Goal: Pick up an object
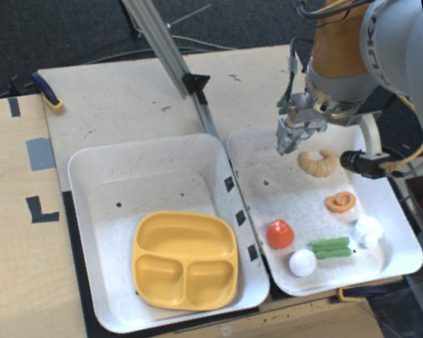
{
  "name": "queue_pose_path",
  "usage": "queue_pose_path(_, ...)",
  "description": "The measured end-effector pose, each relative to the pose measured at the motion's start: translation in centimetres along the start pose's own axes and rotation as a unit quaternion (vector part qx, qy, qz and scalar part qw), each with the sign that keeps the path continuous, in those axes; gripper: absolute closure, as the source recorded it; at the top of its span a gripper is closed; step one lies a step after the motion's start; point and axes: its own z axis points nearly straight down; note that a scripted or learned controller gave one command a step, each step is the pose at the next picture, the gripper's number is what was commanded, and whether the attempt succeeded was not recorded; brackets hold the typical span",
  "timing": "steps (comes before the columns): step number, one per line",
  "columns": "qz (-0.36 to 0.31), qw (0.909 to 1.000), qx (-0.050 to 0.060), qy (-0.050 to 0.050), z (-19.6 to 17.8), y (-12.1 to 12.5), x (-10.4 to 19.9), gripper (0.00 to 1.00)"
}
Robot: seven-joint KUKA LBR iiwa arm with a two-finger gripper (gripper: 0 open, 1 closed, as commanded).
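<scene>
gripper (pixel 289 141) over right bin (pixel 404 251) – near croissant (pixel 319 162) | no legible txt

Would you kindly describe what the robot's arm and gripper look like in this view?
The arm is a rounded, light grey body with a glossy orange band above the wrist. Thin black cables loop over the orange section. The gripper is a small, dull metallic grey piece on a compact wrist assembly with tiny green details.

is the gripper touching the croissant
Apart. The camera view shows white bin floor between the gripper and the croissant, which lies to its lower right.
</scene>
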Motion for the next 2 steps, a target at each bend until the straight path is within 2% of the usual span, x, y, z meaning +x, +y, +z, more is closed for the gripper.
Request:
queue_pose_path(1, 0.0, 1.0, -0.001, 0.0, -0.7, 2.0, 5.1, 1.0)
queue_pose_path(2, 0.0, 1.0, 0.0, 0.0, 0.1, 3.5, 10.4, 1.0)
